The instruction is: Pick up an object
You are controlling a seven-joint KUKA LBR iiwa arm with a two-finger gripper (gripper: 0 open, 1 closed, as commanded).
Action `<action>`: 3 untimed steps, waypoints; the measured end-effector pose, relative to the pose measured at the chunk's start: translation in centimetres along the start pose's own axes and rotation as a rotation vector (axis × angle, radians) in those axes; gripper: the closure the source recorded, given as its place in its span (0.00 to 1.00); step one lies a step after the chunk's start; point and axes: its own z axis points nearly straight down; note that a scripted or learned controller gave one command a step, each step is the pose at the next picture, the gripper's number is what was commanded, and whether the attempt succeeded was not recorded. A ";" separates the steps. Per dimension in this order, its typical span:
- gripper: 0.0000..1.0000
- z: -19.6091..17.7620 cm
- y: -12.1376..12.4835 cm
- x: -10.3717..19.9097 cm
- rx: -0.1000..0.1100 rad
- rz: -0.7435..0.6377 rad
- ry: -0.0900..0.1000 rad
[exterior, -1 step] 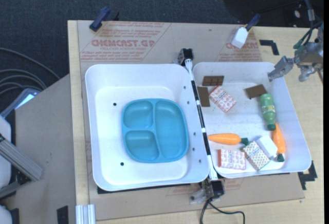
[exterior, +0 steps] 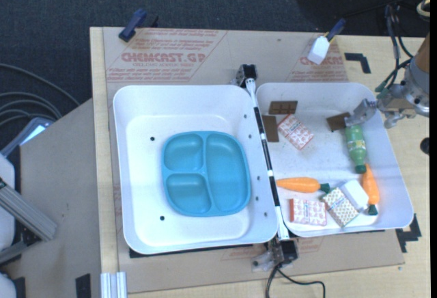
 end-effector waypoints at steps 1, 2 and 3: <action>0.00 9.4 -3.5 2.5 -0.001 -0.001 0.000; 1.00 8.3 -3.5 2.5 -0.003 0.000 -0.001; 1.00 9.4 -1.6 9.2 -0.001 -0.003 0.001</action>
